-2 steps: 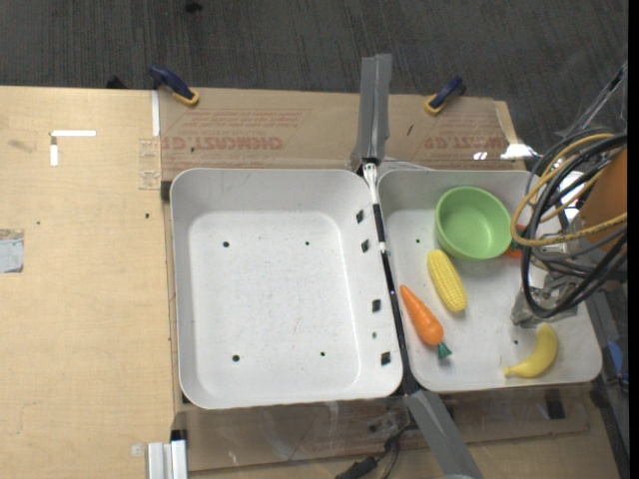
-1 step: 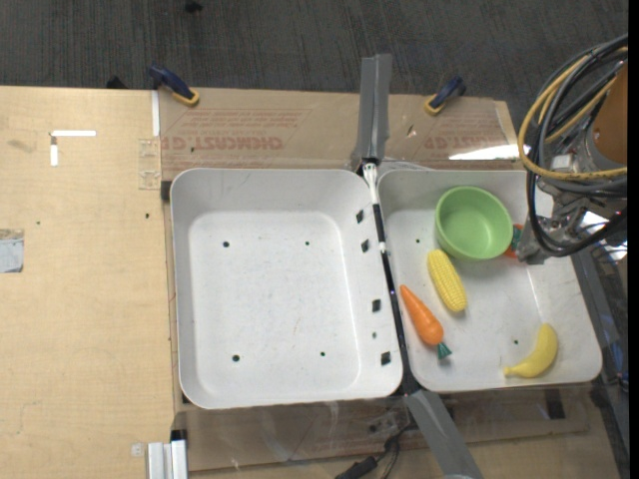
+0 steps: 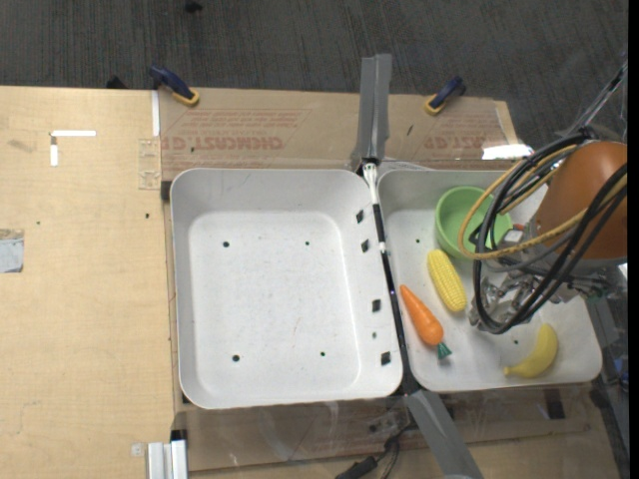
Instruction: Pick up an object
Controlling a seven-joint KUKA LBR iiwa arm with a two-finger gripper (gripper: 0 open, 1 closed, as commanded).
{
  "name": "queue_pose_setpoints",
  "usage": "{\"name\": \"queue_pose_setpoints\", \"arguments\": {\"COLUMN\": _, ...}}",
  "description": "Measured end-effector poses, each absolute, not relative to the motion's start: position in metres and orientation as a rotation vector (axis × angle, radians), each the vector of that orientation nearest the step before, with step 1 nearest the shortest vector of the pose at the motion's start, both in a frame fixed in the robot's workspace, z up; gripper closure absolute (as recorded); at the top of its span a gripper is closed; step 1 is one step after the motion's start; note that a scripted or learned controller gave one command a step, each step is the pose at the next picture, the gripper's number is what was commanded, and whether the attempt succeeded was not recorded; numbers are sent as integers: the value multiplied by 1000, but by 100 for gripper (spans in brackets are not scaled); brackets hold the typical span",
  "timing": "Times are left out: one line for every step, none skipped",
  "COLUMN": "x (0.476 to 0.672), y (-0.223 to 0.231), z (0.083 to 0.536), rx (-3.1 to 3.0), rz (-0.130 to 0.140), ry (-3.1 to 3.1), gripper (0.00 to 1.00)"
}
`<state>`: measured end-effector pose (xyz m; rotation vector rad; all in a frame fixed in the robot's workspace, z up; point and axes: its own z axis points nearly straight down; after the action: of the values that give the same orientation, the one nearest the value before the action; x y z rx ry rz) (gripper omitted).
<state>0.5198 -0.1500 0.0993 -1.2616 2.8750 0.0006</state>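
Yellow corn (image 3: 447, 278) just left of gripper (image 3: 506, 297), banana (image 3: 536, 352) below-right, green bowl (image 3: 467, 223) above; finger state unreadable; right bin (image 3: 419, 203) crowded.

orange band (image 3: 589, 200), black-and-yellow cables (image 3: 519, 218) — looped

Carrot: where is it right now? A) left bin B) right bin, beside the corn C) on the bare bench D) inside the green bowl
B. The carrot lies on the floor of the right bin, just left of the corn; the green bowl sits behind them and the left bin holds no carrot.
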Motion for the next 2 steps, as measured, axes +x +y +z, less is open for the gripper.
{"name": "queue_pose_setpoints", "arguments": {"x": 539, "y": -156, "z": 246, "rx": -1686, "rz": -1, "ry": 2645, "gripper": 100}}
{"name": "queue_pose_setpoints", "arguments": {"x": 539, "y": -156, "z": 246, "rx": -1686, "rz": 0, "ry": 2645, "gripper": 0}}
